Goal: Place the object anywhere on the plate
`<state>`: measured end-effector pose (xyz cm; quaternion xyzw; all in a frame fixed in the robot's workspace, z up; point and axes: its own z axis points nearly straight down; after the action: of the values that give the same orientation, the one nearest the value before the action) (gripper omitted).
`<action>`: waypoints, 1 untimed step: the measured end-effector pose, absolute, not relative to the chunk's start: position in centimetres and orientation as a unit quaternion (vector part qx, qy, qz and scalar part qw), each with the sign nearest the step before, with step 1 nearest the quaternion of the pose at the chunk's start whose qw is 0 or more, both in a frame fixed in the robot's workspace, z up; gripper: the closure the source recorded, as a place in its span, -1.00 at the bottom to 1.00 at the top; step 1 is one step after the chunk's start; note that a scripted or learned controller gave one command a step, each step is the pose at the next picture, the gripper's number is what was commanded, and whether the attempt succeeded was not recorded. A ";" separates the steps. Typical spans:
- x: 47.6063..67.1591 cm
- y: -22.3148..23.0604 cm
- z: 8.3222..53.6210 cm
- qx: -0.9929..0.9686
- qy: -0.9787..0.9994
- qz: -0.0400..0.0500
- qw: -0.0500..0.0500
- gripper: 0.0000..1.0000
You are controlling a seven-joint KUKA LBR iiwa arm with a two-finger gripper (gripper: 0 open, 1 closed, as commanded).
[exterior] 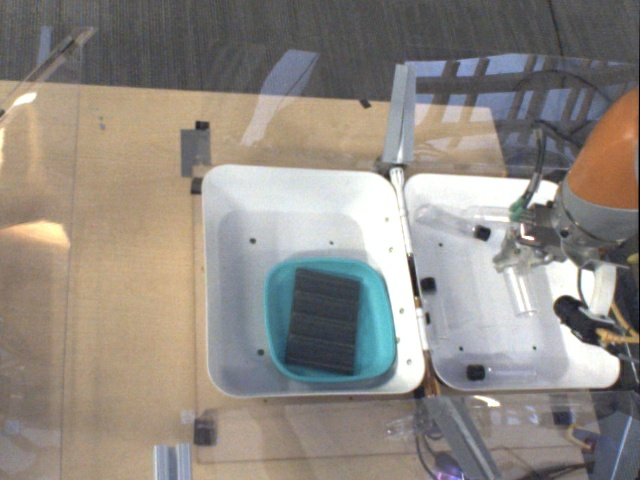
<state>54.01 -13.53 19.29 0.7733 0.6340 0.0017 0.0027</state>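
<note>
A teal square plate (pixel 376 313) lies in the front half of the left bin (pixel 232 238). On it rests a dark grey ribbed rectangular block (pixel 324 320), lying flat and a little tilted, within the plate's rim. My gripper (pixel 522 290) hangs over the middle of the right bin (pixel 455 338), well to the right of the plate and apart from the block. Nothing shows in its grasp. The orange band of the arm (pixel 610 168) is at the right edge.
A raised divider (pixel 410 268) runs between the two bins. Small dark studs (pixel 474 372) sit on the right bin's floor. Cables (pixel 585 320) hang by the wrist at the right. The wooden bench (pixel 110 268) stretches to the left.
</note>
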 end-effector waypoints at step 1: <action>48.8 -7.3 18.4 0.722 0.692 0.001 0.001 1.00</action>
<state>48.80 -7.34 18.43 0.7222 0.6917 0.0013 0.0011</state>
